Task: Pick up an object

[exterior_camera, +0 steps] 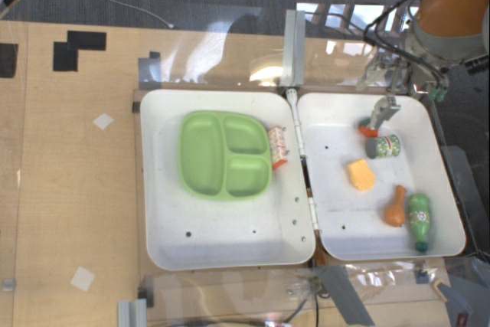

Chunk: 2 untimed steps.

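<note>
Our hand [380, 119] hangs low over the far part of the right bin [436, 134], tips right by a small red thing [370, 132] and a green-and-white can [385, 146]; honestly we cannot tell if it's spread or pinching anything. We'd guess the best bet is dropping straight down onto the can, square across its short side. From the camera view, the yellow block [361, 174] and the orange piece [395, 208] beside the green bottle [419, 219] sit well apart, so there's room. Far wall is close, though. The left bin [153, 241] holds a green tray [224, 155].
</note>
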Tool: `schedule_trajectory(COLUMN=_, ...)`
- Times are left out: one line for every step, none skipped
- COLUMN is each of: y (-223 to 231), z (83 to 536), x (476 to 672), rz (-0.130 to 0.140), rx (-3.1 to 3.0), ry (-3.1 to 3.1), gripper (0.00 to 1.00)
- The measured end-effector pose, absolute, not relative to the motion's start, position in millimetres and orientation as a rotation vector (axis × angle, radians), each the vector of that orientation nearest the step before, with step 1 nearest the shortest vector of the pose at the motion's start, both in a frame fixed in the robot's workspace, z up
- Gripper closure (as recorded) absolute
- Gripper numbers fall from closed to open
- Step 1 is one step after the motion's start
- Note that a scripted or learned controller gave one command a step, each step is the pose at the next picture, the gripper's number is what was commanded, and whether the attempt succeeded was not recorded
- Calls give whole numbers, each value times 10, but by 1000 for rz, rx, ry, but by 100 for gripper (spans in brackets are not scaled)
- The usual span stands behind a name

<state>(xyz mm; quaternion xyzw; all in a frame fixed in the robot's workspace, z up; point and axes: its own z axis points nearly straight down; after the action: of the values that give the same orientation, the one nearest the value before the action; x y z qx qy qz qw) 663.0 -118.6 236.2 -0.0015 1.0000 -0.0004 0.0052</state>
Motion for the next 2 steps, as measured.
schedule_trajectory(y=-945, z=1144, x=6692, rz=2, rx=431, ry=3111, gripper=0)
schedule_trajectory(y=-941, z=1322, x=6738, rz=1, rx=420, ry=3095, gripper=100)
